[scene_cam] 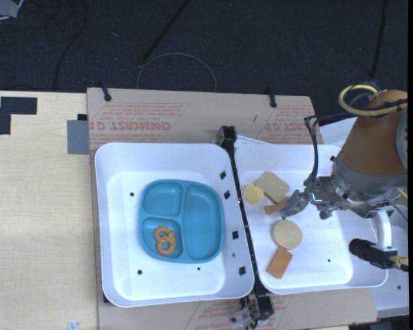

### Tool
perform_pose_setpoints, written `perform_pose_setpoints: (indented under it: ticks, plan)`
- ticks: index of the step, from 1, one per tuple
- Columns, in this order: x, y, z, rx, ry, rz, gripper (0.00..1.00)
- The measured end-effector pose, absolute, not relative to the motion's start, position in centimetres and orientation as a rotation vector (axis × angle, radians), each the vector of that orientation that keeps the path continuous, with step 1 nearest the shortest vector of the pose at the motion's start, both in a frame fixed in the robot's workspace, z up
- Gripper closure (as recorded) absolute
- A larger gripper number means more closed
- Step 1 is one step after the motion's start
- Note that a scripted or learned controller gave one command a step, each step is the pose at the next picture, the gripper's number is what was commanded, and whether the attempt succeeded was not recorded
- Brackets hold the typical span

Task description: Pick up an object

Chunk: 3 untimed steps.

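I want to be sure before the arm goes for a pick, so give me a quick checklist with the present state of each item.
1. End effector over the right bin: ok.
2. Pickable food under or near it, beige block, round cracker: ok.
3. Something already held: cannot tell.
4. Orange block lying apart from the bin wall: ok.
5. Blue tray with pretzel away from the arm's path: ok.

Light wooden bench (34, 218) carries a flat brown printed cardboard sheet (193, 115). On the sheet: two shallow white plastic bins, left bin (117, 170) and right bin (330, 267), touching side by side.
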<state>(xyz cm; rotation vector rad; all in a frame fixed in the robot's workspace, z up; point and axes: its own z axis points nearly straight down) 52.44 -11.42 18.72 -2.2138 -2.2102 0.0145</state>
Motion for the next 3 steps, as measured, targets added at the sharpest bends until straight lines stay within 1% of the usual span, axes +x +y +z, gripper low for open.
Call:
perform_pose_setpoints:
  ticks: [1, 2, 3]
  plan:
    - [52.7, -11.5, 19.3, -2.218, -2.219, 0.003, 0.0]
    - [52.2, -12.3, 14.3, -2.217, -2.216, 0.007, 0.0]
    - [52.1, -12.2, 9.0, -2.216, -2.217, 0.006, 0.0]
